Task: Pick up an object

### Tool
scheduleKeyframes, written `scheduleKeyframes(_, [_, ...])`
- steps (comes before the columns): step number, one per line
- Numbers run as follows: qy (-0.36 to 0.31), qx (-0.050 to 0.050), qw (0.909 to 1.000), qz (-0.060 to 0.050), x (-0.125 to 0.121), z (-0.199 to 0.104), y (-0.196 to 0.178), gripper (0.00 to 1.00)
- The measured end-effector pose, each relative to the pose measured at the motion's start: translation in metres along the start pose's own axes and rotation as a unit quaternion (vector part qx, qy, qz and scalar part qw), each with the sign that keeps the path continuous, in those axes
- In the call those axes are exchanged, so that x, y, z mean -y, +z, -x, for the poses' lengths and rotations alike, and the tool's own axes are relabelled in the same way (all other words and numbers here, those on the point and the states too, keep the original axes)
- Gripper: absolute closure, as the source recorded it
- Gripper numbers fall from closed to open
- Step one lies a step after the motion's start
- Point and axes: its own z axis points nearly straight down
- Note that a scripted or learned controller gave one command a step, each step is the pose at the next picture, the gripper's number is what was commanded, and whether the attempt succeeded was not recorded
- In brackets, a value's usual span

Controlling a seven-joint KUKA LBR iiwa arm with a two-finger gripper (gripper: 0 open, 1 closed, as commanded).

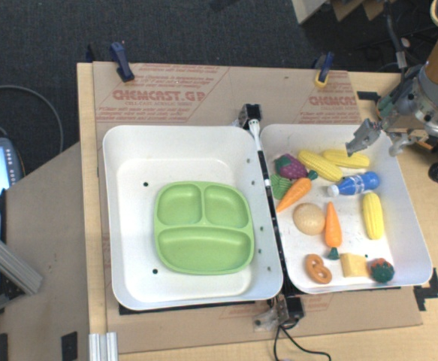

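Above right bin (414,209), pincer (376,140) open, holding nothing

A divided plate (203,228) lies in the left bin (121,201); toy foods (331,216) fill the right bin (414,232).

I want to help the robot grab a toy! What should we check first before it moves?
1. Toys within reach in the right bin: ok, many lie there.
2. Gripper above a toy: ok, it is over the far end of the bin, near a yellow corn.
3. Gripper holding nothing yet: ok, no toy sits between its fingers.
4. Fingers spread: ok, they look apart.
5. Room around that corn: not ok, another corn and the blue bottle crowd it.
6. Green tray out of the way: ok, it lies in the left bin.
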Motion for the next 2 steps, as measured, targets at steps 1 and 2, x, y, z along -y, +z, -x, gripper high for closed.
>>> scheduleKeyframes(1, [0.003, -0.001, 1.0000, -0.004, 0.018, 0.070, 0.089, 0.00])
scheduleKeyframes(2, [-0.002, -0.004, 1.0000, 0.000, 0.042, 0.062, 0.161, 0.00])
